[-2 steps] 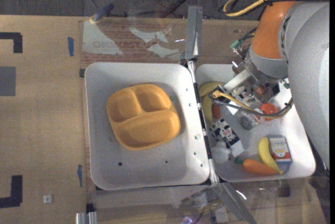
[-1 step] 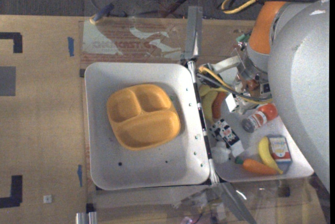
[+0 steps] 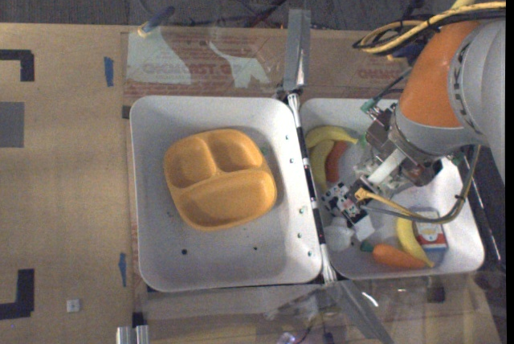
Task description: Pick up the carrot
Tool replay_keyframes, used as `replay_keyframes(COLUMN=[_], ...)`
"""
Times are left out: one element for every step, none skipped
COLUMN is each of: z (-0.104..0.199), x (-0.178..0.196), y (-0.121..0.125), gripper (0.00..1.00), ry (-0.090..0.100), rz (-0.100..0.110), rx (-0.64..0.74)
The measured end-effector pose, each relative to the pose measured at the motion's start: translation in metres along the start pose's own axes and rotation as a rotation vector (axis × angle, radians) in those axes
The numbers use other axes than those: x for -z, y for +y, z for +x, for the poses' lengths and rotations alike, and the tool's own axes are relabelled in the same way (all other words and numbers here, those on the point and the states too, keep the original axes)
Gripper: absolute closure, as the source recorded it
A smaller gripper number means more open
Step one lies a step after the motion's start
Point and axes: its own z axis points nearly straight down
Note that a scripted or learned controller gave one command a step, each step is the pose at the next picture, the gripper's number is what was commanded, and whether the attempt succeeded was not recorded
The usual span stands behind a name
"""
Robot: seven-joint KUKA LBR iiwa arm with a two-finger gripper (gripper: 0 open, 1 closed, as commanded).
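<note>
Light is even and fairly bright, falling from overhead, with no hard shadows on the bench [image 3: 64,198]. The two white bins take it differently: the left bin [image 3: 152,246] shows soft grey shading along its sloped walls, while the right bin [image 3: 470,242] is partly shaded under the arm [image 3: 450,93]. The orange divided plate [image 3: 218,178] has mild sheen on its ridges. A clear plastic sheet [image 3: 201,57] at the bench's far edge catches pale glare. The picture is low in resolution and slightly soft; small items in the right bin blur together. The floor beyond the far edge is dim.
</note>
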Motion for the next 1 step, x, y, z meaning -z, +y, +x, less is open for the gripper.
replay_keyframes(z=[0.0350], x=[0.0276], y=[-0.0130], gripper=[1.00], ry=[0.003], rz=[-0.003], rx=[-0.355])
